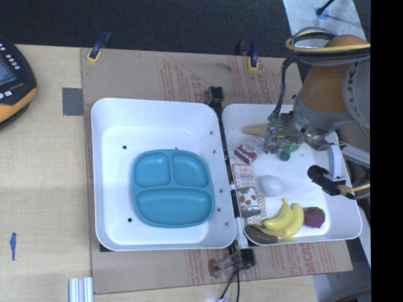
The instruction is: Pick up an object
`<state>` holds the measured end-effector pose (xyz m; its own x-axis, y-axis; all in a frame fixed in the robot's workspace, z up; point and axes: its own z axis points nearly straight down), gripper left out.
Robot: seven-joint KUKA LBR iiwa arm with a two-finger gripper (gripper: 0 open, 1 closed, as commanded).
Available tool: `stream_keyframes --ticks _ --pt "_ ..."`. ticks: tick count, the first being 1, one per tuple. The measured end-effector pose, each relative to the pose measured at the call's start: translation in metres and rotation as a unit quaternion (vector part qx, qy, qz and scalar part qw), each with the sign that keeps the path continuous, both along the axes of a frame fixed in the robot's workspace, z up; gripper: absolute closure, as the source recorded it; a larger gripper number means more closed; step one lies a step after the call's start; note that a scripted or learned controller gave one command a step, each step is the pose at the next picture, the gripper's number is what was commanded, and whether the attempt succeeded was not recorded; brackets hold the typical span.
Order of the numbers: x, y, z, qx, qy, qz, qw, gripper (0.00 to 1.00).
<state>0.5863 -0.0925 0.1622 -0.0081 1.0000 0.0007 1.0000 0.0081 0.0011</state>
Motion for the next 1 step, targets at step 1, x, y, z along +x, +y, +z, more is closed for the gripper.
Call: stream_keyframes --ticks 1 --pt "-0.0018 -0.0024 -0.0016 -0.0006 0.002 -0.002 1.0000 0.00"
